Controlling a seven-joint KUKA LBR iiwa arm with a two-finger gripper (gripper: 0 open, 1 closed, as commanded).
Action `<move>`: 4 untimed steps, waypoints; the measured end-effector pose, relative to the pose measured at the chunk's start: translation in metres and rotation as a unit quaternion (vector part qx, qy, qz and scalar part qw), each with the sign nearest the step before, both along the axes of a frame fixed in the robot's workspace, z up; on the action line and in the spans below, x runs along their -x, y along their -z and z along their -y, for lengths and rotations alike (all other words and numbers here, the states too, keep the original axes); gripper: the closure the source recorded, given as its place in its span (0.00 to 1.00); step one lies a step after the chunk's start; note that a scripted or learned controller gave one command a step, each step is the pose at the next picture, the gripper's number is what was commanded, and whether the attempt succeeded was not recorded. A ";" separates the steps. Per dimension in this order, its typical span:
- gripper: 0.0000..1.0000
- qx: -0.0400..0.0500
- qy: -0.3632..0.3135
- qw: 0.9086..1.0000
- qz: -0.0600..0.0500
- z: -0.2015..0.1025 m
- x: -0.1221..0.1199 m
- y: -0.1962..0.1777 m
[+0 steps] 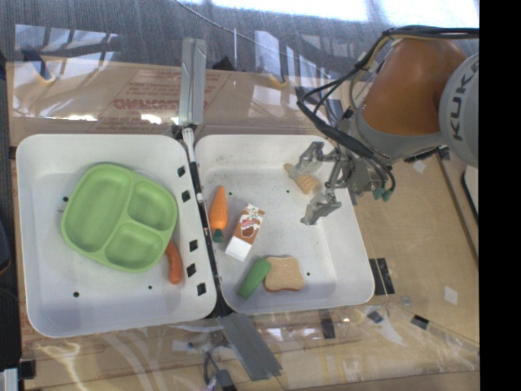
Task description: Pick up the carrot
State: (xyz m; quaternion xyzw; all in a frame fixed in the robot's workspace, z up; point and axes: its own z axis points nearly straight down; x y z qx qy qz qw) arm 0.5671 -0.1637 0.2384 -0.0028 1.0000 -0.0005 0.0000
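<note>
The carrot (218,208) is orange with a dark green stub at its near end. It lies lengthwise at the left wall of the right bin (346,251), next to the divider. My gripper (315,184) hangs over the right part of that bin, well to the right of the carrot and apart from it. Its two grey fingers (320,209) stand spread open. A small tan biscuit (304,183) lies on the bin floor just left of the gap between them; nothing is gripped.
A small red-and-white carton (247,228) lies just right of the carrot. A green vegetable (254,277) and a slice of toast (283,275) sit near the front wall. The left bin (41,300) holds a green divided plate (120,216) and an orange-red stick-shaped piece (174,264).
</note>
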 end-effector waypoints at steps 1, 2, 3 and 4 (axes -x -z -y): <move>0.00 -0.001 0.200 0.980 -0.001 0.047 0.061 0.082; 0.00 0.000 0.057 0.998 0.003 0.044 0.087 0.144; 1.00 0.001 0.052 0.999 0.005 0.042 0.084 0.132; 1.00 0.001 0.107 0.994 0.007 0.001 0.063 -0.048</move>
